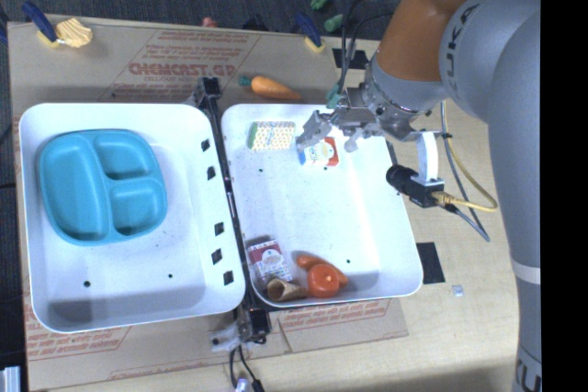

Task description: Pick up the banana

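Pale yellow and rounded, a yellow lump [75, 34] is the one banana-coloured thing in sight (too small to tell for sure that it is the banana). It lies at the far left corner of the cardboard sheet [165, 55] that covers the tabletop, touching a blue clip [39, 19] and outside both bins.

Just below it sits the left bin [55, 303], shallow and white, holding a turquoise divided tray [101, 184] that lies flat in its far half.

The right bin [386, 234] stands against the left one. At its far wall lies a small patterned block [271, 136]. Beside that, a little blue, white and red item [319, 152] lies on the bin floor. Along the near wall are clustered a red packet [265, 254], a brown cone-shaped piece [285, 290] and an orange-red round fruit [323, 278], all close together.

An orange carrot [272, 88] lies on the cardboard just beyond the right bin's far wall.

The gripper [329, 139] hangs over the far part of the right bin, right above the blue, white and red item and well apart from the yellow lump. I cannot tell how the jaws stand. The grey arm [487, 41], with its orange band [418, 28], reaches in from the right.
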Robot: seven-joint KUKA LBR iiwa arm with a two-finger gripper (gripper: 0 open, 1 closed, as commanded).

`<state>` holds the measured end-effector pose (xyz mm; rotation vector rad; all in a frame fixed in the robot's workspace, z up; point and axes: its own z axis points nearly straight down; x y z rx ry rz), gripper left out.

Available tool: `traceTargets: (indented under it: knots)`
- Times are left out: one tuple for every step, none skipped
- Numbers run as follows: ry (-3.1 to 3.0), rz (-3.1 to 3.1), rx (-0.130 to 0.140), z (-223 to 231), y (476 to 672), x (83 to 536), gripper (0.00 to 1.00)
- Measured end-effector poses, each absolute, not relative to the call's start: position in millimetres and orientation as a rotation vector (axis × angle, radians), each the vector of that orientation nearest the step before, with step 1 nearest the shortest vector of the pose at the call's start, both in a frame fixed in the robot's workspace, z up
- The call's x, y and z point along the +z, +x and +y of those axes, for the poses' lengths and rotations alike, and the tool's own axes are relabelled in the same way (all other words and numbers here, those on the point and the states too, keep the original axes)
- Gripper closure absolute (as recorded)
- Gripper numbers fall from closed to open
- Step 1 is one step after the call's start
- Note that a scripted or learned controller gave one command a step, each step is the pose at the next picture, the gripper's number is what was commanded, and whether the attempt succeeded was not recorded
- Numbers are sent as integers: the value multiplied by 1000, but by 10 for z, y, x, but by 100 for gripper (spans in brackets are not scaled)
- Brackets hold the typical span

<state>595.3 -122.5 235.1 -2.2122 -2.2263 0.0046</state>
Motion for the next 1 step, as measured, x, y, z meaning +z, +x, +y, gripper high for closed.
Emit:
traceTargets:
  knots:
    - [-2642,-1688,8,-466,5514,1910,0]
